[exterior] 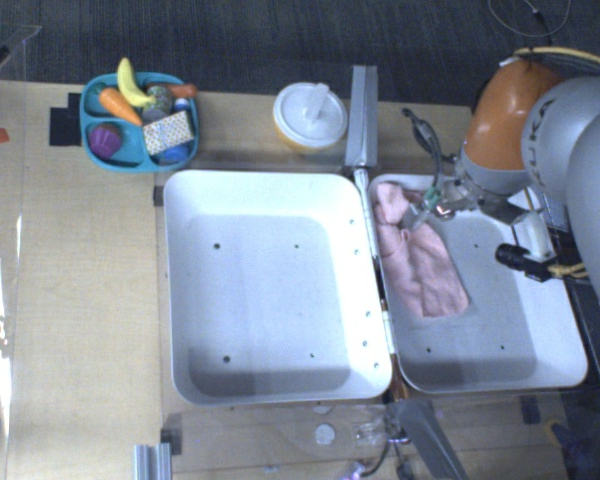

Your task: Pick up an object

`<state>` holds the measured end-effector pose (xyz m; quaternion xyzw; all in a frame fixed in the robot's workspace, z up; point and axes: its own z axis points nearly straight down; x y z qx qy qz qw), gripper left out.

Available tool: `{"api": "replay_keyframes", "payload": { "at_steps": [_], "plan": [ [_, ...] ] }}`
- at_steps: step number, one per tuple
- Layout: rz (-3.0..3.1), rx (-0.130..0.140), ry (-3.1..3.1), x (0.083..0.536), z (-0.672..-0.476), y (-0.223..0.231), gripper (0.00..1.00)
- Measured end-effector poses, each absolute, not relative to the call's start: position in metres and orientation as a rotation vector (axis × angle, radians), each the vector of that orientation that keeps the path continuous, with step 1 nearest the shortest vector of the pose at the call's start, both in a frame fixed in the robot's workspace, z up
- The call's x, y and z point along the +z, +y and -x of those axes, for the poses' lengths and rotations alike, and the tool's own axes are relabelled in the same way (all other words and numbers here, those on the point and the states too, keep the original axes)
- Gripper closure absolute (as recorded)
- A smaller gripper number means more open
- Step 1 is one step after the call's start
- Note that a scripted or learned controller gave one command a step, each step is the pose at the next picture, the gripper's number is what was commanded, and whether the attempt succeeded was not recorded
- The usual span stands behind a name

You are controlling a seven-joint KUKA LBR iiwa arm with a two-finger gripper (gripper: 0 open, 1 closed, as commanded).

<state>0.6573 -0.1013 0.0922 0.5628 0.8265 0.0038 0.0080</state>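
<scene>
One cloth (421, 258) lying pink in right bin (540, 358), along its left wall; claw (427, 206) down at cloth's upper edge, grip state impossible to tell; nothing lifted yet, pickup apparently barely begun.

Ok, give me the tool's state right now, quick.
Tool: down at the upper edge of the pink cloth in the right bin; open or shut cannot be told, and no grasp is visible.
</scene>
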Motion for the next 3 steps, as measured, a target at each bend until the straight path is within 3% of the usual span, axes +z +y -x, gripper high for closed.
{"api": "replay_keyframes", "payload": {
  "at_steps": [1,2,3],
  "plan": [
    [-1.754,0.019,2.581,0.105,-0.659,-0.1,1.0],
    [-1.434,0.007,2.783,0.18,-0.671,-0.097,1.0],
    [-1.051,0.005,2.951,0.166,-0.671,-0.11,1.0]
  ]
}}
